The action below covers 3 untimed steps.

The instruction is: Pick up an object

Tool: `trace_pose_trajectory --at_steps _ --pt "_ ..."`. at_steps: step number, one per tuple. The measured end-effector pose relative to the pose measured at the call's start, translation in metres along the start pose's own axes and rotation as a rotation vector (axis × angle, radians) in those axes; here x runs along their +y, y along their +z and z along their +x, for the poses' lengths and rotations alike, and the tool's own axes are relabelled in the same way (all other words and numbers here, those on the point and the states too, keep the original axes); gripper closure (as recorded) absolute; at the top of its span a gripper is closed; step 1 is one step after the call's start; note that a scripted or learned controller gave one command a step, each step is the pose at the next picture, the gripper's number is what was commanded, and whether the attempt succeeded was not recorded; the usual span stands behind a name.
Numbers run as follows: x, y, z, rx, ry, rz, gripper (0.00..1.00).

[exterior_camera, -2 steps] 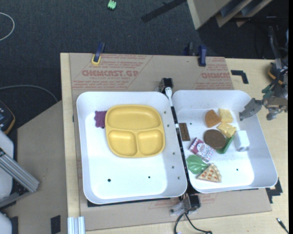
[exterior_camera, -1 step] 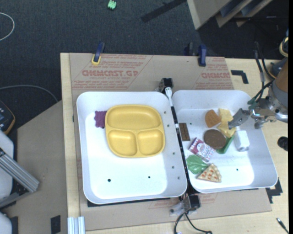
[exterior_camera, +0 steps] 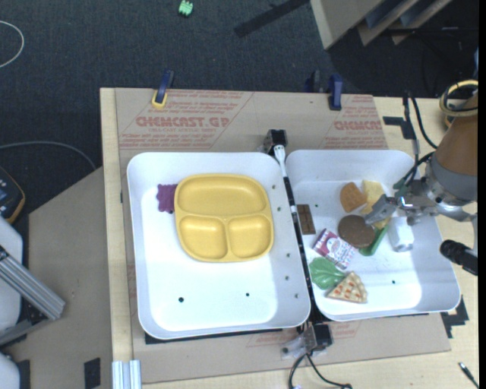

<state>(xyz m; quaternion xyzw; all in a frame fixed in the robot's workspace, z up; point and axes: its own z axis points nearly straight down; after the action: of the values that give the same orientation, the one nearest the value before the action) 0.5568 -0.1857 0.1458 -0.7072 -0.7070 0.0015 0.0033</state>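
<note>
Your gripper hangs over crowded toys in the right bin; its grip state can't be judged.

- Left white bin: sits on the brown board, side by side with the right white bin.
- Yellow divided tray: lies in the upper part of the left bin, three compartments facing up.
- Purple item: lies at the tray's left edge, partly hidden.
- Yellow clamp and blue clamp: on the board's far edge.
- Green item: on the dark floor.
</note>
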Motion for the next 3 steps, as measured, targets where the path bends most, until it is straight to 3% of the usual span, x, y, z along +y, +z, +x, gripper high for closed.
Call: trace_pose_trajectory --at_steps 1,2,3 --pt "0.000 0.041 -0.005 -0.004 -0.001 -0.009 0.00" --pt "0.004 0.051 -0.010 -0.011 0.002 -0.018 0.00" --pt "0.008 0.035 -0.015 -0.027 0.004 -0.040 1.00"
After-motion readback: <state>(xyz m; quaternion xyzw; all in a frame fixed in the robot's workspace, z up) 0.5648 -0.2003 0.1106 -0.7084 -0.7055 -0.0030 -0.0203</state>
